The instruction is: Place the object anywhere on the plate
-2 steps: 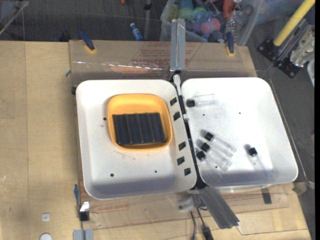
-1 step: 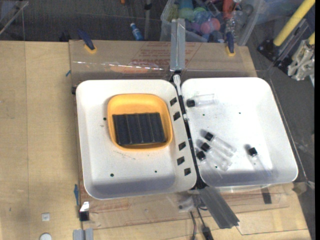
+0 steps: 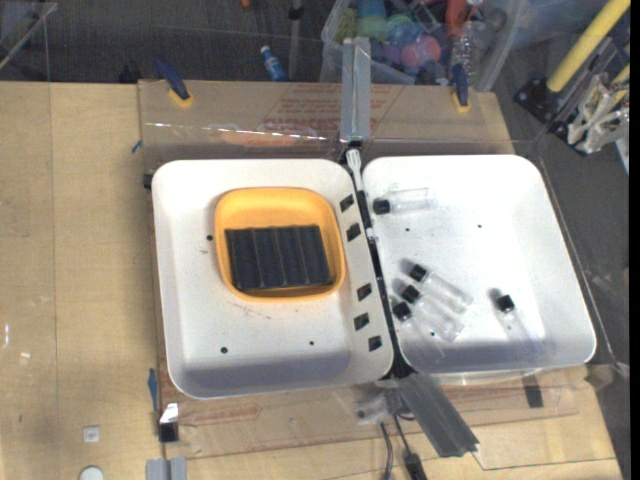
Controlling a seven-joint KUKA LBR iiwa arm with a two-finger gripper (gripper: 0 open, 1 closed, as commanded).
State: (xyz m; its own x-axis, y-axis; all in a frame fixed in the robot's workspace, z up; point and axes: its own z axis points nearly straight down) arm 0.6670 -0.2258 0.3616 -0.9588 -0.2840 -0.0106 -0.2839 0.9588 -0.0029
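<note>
Dark ribbed object (image 3: 278,258) sits flat on the orange plate (image 3: 232,211) in left bin (image 3: 185,318). Clear vials (image 3: 435,298) in right bin (image 3: 520,228). End effector state: can't tell.

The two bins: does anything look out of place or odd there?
Nothing looks spilled or damaged. The yellow plate in the left bin already carries a dark ridged block. Clear vials with black caps lie scattered in the right bin.

My bench (image 3: 70,268) is pale wood, and two white bins sit on it side by side, touching along the middle. The left bin (image 3: 190,348) and the right bin (image 3: 540,228) share a dark divider (image 3: 370,268). A clear sheet (image 3: 250,113) lies behind them.
</note>
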